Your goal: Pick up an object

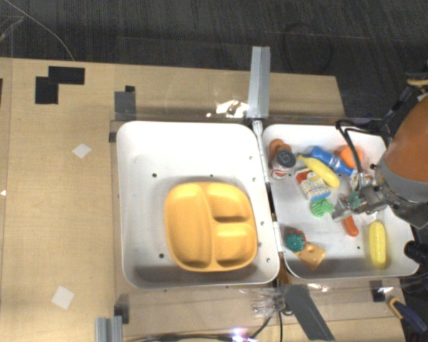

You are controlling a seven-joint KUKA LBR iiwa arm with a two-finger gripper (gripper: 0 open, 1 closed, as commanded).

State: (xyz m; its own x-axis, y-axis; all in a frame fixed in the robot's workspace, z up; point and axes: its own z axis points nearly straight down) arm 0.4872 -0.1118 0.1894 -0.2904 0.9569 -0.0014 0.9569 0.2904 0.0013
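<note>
One orange toy (351, 226) lies half-hidden under the fingers (354, 203).

From my bench I see a yellow plastic divided tray (211, 225) lying in the left white shallow bin (139, 191), toward its five o'clock side. Black tape patches (58, 80) mark the pale wooden benchtop (50, 212) at ten o'clock.

Pale wood bench (50, 212), black tape patches (57, 82); dark carpet floor (164, 13) beyond.
</note>
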